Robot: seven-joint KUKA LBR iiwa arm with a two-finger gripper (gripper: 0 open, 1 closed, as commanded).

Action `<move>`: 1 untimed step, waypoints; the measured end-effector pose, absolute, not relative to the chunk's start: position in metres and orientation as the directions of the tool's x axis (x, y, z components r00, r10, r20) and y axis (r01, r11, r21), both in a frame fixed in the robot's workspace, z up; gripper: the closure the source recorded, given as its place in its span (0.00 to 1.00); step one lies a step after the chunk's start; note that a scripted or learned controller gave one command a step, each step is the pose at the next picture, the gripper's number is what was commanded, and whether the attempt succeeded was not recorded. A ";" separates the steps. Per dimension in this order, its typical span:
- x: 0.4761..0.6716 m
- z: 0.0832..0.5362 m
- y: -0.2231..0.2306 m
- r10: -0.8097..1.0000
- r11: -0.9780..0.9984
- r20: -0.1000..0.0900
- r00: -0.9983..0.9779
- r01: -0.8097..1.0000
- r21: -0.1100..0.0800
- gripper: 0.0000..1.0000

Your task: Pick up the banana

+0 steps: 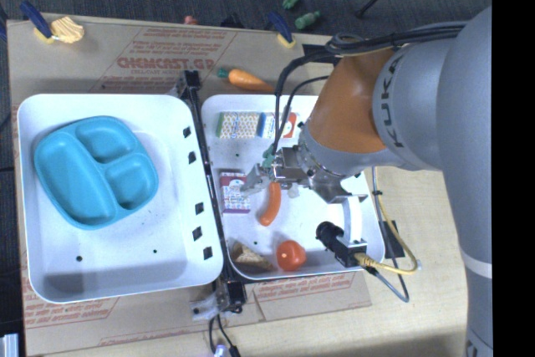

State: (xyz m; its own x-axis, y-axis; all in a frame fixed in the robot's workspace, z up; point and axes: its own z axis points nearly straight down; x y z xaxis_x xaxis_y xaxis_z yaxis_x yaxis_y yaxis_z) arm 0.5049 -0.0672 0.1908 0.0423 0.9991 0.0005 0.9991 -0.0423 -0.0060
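My gripper [273,180] hangs over the middle of the right bin [361,217], open, its fingers spread to either side of the upper end of an orange-red sausage-shaped piece [268,207]. That piece lies on the bin floor, and I cannot tell whether the fingers touch it. Nothing is held. The grey and orange arm covers the bin's right and back part and hides what lies under it.
In the right bin lie a green-and-white box [241,124], a red-and-white packet [233,190], a red tomato [290,254] and a brown lump [250,258]. The left bin [50,263] holds a blue divided plate [94,169]. A carrot [247,79] lies behind the bins.
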 end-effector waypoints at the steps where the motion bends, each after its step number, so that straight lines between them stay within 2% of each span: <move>1: 0.493 0.191 -0.027 1.000 0.027 0.001 -0.027 1.000 -0.006 0.00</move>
State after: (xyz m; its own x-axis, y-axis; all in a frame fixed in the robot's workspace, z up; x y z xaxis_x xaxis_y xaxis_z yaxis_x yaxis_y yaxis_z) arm 0.4933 -0.0266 0.1910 -0.0272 0.9996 0.0010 0.9996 0.0272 -0.0063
